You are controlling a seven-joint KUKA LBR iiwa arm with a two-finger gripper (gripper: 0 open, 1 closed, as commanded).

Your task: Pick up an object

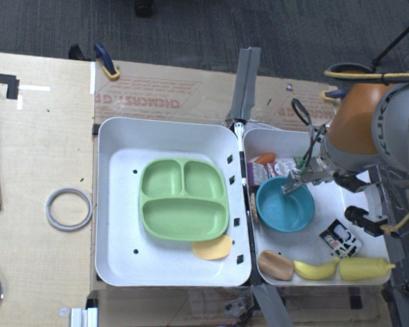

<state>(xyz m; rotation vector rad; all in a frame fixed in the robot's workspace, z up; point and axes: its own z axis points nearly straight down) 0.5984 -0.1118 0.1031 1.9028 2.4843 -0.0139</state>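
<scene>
The blue bowl (285, 207) sits in the right bin (363, 286), and the gripper (295, 181) is down over its far rim — whether its fingers are open or closed cannot be told. Near the bowl lie a banana (314, 270), a yellow bottle (365, 268) and a brown bun-like item (275, 265). The left bin (110, 209) holds a green divided plate (184, 200) — a yellow chip-like piece (212, 249) just beside it.
</scene>
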